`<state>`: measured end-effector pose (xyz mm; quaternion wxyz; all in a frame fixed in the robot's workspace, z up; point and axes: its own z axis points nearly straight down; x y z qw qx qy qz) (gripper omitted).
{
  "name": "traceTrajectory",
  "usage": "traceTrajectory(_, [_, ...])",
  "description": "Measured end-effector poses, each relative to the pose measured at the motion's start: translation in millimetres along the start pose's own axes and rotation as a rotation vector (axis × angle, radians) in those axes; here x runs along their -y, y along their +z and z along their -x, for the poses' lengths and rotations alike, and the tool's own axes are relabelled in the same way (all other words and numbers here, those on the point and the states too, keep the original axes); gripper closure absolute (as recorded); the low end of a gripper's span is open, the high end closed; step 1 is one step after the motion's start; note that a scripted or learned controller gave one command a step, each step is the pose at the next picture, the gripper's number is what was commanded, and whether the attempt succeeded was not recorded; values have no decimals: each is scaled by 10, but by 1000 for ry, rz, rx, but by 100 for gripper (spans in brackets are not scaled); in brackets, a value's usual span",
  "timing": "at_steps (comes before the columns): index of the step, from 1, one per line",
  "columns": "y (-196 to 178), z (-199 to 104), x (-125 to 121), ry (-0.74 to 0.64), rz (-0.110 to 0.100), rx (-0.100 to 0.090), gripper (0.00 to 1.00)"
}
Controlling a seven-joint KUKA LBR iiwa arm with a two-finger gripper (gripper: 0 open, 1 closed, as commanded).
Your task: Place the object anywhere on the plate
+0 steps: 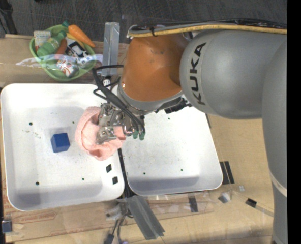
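Green bowl [64, 76] of toy food sits on the table [242, 151], up and left of the pink plate [87, 131], outside the bins. Not my concern.

Blue cube [60, 142] is what I take to be the object. It lies on the floor of the left bin [18, 111], left of the plate and slightly lower in the view, clearly apart from it, nothing touching it.

The plate is in the same bin, at its right side. Its right half is hidden under my wrist.

My gripper [115, 128] hangs over the plate's right part. Can't tell whether it is open or closed (too much cable and metal clutter from this angle), and I see nothing held in it.

The right bin [181, 151] lies right of the plate, mostly under my arm.

Handling, my judgement:
- Cube looks rigid, small and light, with flat faces. No crush risk.
- Take it across two opposite side faces, centred, coming straight down. It sits a little rotated against the bin walls, so the wrist should match that angle.
- Smooth faces could slip if pinched near an edge, so go low on the sides.
- The plate's edge looks uneven, possibly soft. Release low over its middle so the cube doesn't roll off.

Cube not yet on plate. The pick comes first.
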<state>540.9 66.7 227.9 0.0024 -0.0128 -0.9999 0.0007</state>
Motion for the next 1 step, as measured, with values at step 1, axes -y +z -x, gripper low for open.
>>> traceTrajectory(1, [-1,1,2,1,0,0,0])
